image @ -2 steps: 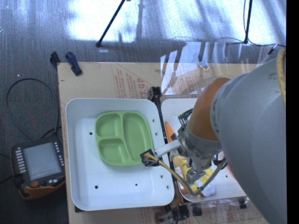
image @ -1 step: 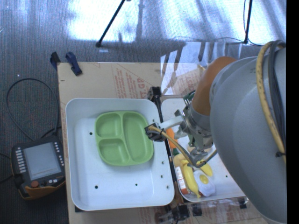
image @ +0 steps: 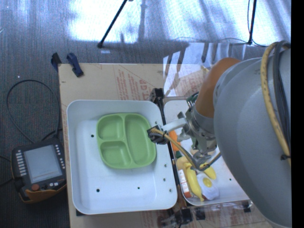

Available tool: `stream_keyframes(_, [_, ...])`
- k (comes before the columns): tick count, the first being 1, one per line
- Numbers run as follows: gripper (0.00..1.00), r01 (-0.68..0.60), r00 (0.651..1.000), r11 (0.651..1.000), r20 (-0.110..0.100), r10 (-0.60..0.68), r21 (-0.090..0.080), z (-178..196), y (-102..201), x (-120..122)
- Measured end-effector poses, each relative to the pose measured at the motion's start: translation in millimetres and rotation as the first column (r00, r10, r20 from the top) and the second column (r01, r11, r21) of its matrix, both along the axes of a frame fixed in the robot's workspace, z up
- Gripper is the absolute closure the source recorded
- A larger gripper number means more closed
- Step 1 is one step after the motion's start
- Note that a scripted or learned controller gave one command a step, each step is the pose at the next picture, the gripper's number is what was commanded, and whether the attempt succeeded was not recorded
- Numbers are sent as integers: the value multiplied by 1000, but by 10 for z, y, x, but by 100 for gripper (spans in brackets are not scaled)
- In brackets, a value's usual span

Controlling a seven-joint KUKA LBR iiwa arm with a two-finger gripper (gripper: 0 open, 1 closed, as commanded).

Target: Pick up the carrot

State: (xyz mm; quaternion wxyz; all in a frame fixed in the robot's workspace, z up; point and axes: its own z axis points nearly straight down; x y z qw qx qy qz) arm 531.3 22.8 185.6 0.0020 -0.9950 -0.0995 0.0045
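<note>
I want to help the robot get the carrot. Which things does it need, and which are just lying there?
For the job:
- carrot, at the left edge of the right bin
- gripper, over that bin, beside the carrot

Just lying about:
- green plate in the left bin
- banana in the right bin

Daylight glares off the floor (image: pixel 118 18), focus slightly soft.
</note>
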Motion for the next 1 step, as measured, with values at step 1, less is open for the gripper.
stream_keyframes(1, [0, 0, 1000, 1000, 0, 0, 0, 0, 0, 0])
